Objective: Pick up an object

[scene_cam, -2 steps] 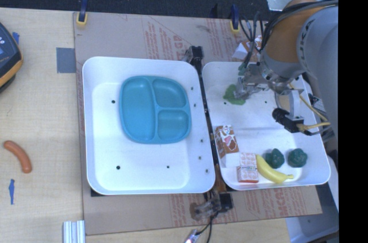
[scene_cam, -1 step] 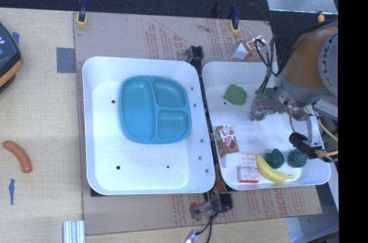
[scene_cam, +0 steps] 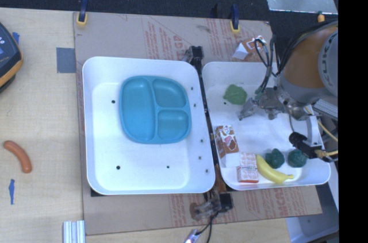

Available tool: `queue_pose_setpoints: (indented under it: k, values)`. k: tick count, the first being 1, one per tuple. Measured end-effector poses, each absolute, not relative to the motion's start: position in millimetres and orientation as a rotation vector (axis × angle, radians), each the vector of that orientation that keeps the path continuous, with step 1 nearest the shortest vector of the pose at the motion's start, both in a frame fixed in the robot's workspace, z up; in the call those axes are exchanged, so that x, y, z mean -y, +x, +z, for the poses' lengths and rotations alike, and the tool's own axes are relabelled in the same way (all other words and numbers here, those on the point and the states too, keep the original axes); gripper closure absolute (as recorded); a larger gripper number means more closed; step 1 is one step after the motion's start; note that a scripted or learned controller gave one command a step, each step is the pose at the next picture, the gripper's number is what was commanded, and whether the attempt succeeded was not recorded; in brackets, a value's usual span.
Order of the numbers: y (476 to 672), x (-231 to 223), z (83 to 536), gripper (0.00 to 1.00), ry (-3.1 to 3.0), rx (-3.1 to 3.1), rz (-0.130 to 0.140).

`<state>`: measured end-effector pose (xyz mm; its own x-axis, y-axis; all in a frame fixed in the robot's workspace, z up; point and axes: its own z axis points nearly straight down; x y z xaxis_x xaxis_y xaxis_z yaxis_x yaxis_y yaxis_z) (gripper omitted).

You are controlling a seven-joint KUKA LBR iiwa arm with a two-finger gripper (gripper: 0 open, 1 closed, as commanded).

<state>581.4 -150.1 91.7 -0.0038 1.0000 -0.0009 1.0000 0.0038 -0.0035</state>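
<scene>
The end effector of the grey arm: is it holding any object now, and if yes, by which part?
Nothing is seen held. The end effector hangs over bare floor of the right white bin, beside the pale green lumpy object, with nothing visible between its fingers.

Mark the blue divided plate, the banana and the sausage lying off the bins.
blue divided plate (scene_cam: 154, 108), camera view, on the ridge where its compartments meet.
banana (scene_cam: 271, 170), camera view, mid-curve of the yellow body.
sausage (scene_cam: 18, 155), camera view, middle of its length.
</scene>
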Motion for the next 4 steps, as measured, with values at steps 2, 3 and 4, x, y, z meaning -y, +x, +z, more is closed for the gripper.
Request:
queue_pose_setpoints:
  k: [2,3,4]
  values:
    - [656.5,126,92,0.0,-2.218,2.224,0.002]
    - [656.2,112,92,0.0,-2.214,2.224,0.004]
    - [656.1,111,92,0.0,-2.213,2.225,0.004]
